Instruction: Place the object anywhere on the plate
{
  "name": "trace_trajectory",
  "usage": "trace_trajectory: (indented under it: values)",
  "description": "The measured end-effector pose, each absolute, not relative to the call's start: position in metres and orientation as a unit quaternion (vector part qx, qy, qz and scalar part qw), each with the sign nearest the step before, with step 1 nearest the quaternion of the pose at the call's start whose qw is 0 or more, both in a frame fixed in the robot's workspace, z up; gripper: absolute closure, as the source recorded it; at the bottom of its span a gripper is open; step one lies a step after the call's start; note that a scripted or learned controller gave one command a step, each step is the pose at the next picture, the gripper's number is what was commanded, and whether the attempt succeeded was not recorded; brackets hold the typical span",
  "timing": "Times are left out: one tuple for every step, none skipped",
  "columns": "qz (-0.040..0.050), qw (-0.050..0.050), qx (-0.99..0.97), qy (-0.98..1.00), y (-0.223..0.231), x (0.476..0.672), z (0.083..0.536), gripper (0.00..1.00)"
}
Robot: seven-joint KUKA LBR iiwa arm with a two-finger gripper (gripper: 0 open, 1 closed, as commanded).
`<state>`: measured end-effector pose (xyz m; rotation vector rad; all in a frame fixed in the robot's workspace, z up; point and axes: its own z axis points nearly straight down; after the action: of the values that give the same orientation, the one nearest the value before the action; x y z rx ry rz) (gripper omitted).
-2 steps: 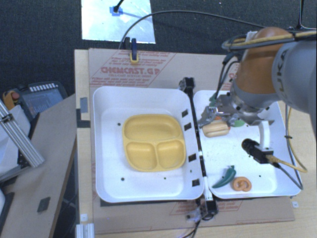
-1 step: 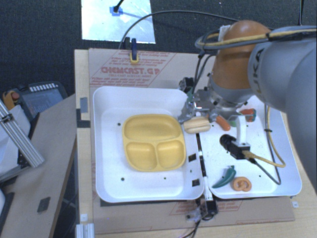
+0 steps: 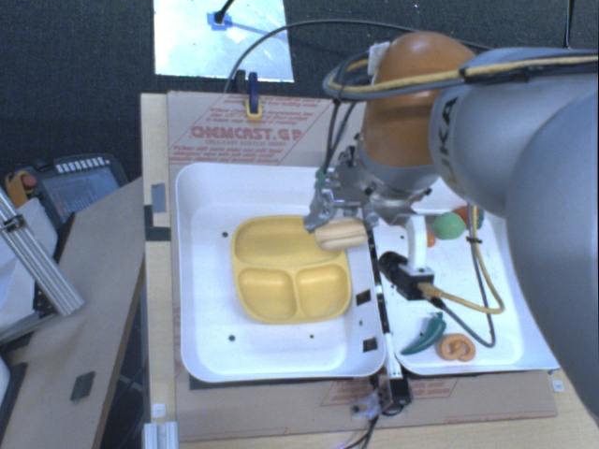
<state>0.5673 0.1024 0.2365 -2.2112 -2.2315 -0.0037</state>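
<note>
Front counter edge: brown cardboard sheet (image 3: 281, 410) under both bins, with a small cable clip at the seam between them.
Right bin, near corner: green pepper-shaped toy (image 3: 423, 335) and orange pretzel-shaped toy (image 3: 458, 348) lie close together, well apart from the plate.
Left bin (image 3: 201, 279): white, shallow, rim raised on all sides; bare floor shows in front of and to the left of the plate.
Plate (image 3: 285, 271): yellow, three compartments, set toward the bin's right side, its right rim near the seam.
Object: tan bread-roll-shaped piece (image 3: 341, 236), at the plate's far right corner, overlapping the rim of the large back compartment.
Tool (image 3: 328, 215): metal fingers come down at the roll's left end; whether they are clamped on it or apart, I cannot tell.
Progress: judged late stage. The roll is over the plate's edge, but whether it rests there is not clear.
Remaining: by my judgement, release and a clean withdrawal.
Room: open space leftward over the plate; the seam wall and cables crowd the right.
Far right bin: green round toy (image 3: 449, 225) beside the arm (image 3: 412, 110).
</note>
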Motion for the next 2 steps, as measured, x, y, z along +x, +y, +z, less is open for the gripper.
trace_trajectory:
  values:
    - [-0.0017,0.0,-0.704,-0.711,0.154,0.566,0.236,1.0]
    - [0.0006,0.001,-0.705,-0.709,0.166,0.563,0.214,1.0]
